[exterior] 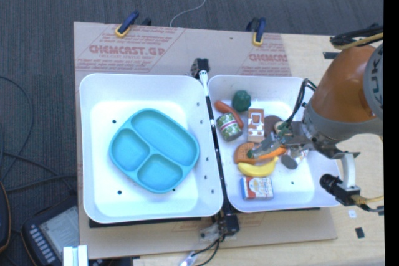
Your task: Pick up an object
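Tabletop (124,50): two white bins are carried.
Right bin (299,193): toy food is heaped centrally.
Gripper (269,149): lowered onto carrot (277,151), above banana (257,167) at six o'clock; opening cannot be told.
Progress: nothing is judged lifted yet.

Two bins sit side by side on the desk (112,40), touching along their inner walls. The left bin (93,134) contains a divided plate (154,149) at its centre. The right bin (299,193) contains a cluster of items: a round item (241,98) nearest the far wall, a can (229,126) against the left wall, a small carton (255,121) just right of the can, a banana (255,167) nearer the front, and a box (257,187) by the front wall. The end effector (269,147) sits just behind the banana. Two clamps (127,23) grip the desk's far edge.
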You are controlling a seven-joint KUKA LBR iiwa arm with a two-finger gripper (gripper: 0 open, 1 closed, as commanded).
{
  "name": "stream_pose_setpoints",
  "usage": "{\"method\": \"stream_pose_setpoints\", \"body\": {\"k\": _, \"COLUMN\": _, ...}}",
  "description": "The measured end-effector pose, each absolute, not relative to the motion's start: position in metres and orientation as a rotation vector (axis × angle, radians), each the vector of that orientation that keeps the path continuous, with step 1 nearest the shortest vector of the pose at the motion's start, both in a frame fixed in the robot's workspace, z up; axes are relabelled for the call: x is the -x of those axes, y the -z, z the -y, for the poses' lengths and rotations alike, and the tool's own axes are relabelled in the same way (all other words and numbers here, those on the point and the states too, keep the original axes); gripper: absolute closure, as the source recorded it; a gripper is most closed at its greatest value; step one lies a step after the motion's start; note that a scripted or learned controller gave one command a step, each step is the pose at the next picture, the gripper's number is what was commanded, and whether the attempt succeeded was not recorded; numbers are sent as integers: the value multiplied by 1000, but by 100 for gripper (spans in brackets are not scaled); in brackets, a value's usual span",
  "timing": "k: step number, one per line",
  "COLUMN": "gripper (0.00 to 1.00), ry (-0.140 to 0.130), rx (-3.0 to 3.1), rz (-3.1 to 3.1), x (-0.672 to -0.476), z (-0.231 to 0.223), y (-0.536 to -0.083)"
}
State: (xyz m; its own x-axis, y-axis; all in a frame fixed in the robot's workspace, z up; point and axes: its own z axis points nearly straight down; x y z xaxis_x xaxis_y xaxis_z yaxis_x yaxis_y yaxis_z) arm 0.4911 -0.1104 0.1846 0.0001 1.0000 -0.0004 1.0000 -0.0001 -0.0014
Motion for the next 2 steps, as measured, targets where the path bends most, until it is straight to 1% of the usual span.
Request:
{"method": "stream_pose_setpoints", "body": {"k": 1, "gripper": 0, "ry": 5, "rx": 2223, "rz": 2224, "x": -515, "z": 99, "y": -88}}
{"method": "stream_pose_setpoints", "body": {"k": 2, "gripper": 100, "ry": 7, "rx": 2226, "rz": 2224, "x": -515, "z": 100, "y": -98}}
